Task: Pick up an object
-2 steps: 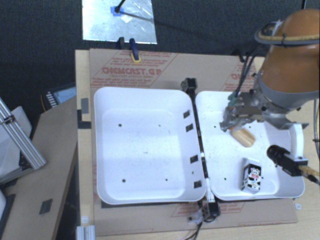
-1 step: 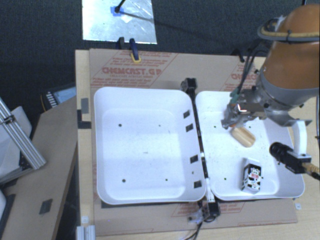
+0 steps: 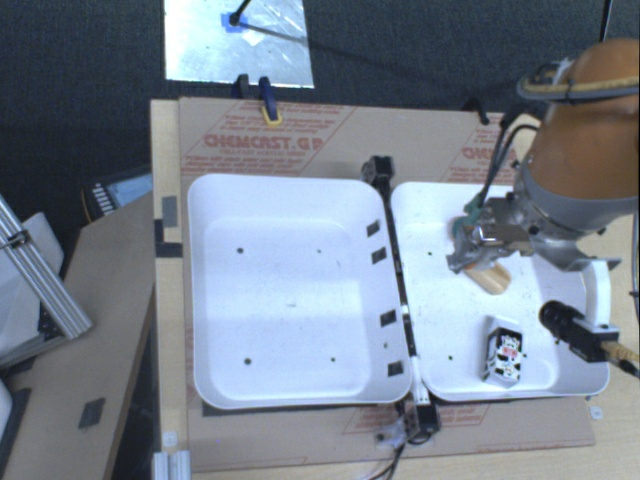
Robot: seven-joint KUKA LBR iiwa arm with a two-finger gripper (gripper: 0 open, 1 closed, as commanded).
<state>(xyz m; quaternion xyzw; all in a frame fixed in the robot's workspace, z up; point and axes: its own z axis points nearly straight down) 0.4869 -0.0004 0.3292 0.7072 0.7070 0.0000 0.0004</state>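
Hanging over right bin (image 3: 440, 313), gripper (image 3: 466, 250), grip state untellable, pale tan wooden block (image 3: 492, 279) just beside at four o'clock, black-and-white patterned toy (image 3: 507, 356) further at five o'clock.

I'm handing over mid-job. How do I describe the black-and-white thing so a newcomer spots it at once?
Start at the right bin and go to its front wall, nearest the camera. The small object lies there, just below the tan block. It is the only one patterned in black and white.

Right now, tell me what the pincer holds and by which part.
Cannot be told: the pincer hangs close by the wooden block in the right bin.
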